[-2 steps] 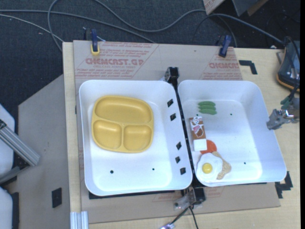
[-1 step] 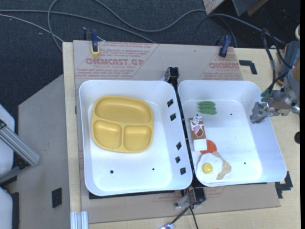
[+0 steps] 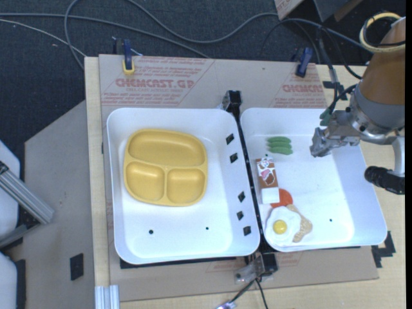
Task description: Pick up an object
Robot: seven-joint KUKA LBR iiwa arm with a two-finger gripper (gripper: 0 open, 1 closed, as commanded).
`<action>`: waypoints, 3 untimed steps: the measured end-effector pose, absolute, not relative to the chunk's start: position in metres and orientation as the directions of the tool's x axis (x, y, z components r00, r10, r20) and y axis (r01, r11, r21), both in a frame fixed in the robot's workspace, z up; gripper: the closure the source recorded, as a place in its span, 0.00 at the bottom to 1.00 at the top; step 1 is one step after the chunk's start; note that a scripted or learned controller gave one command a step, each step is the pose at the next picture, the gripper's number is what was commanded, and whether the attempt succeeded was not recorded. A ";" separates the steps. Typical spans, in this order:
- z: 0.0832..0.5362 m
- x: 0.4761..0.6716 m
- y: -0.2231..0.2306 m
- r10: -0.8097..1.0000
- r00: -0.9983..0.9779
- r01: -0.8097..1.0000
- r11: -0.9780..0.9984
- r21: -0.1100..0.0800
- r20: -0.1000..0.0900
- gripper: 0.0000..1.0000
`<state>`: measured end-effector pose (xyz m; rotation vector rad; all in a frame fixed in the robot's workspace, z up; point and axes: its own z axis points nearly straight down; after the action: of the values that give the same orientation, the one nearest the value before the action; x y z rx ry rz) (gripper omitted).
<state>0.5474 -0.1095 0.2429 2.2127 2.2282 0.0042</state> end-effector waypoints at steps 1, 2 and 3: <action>0.246 0.564 -0.065 1.000 -0.007 1.000 0.007 0.002 0.002 1.00; 0.251 0.577 -0.011 1.000 -0.008 1.000 0.008 0.002 0.002 1.00; 0.235 0.595 0.032 1.000 -0.005 1.000 0.005 0.001 0.001 1.00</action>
<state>0.5949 0.0322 0.2347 2.2153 2.2274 0.0023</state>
